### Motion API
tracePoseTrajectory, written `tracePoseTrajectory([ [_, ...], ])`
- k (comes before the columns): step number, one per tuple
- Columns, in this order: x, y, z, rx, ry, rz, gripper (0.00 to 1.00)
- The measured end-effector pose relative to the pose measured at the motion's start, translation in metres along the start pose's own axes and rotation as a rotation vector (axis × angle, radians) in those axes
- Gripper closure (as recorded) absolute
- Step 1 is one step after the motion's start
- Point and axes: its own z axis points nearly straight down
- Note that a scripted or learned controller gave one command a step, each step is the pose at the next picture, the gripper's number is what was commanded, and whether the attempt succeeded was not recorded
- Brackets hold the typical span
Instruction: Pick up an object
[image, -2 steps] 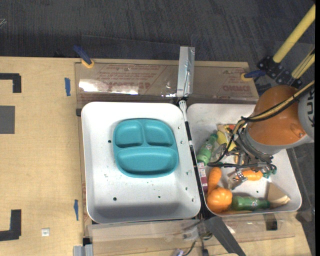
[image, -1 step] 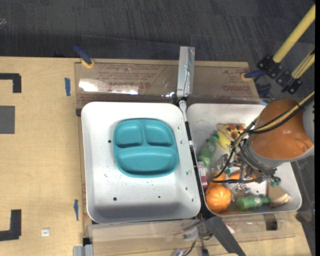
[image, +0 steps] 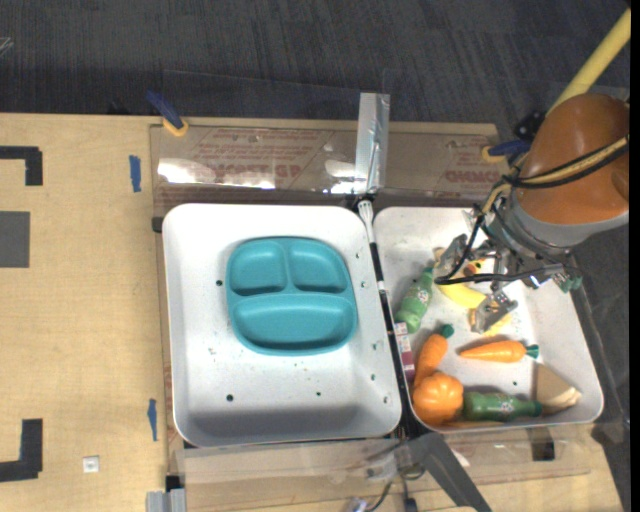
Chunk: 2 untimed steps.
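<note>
Gripper hangs low inside the right bin, directly over the yellow banana; whether it grips anything cannot be determined (cabling obscures it). Just below the banana lies a carrot, loose, presumably a candidate for picking.

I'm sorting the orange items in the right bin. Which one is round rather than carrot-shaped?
The orange pumpkin at the right bin's front left. The two carrots, one just above it and one with a green tip, are long and tapered.

The bench carries 2 white bins, left bin beside right bin, touching.
</note>
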Motion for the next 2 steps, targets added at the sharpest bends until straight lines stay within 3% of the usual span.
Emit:
tracePoseTrajectory([
  [1, 0.02, 0.012, 0.089, -0.001, 0.001, -0.007, 0.0],
  [2, 0.016, 0.012, 0.075, 0.004, -0.012, -0.009, 1.0],
])
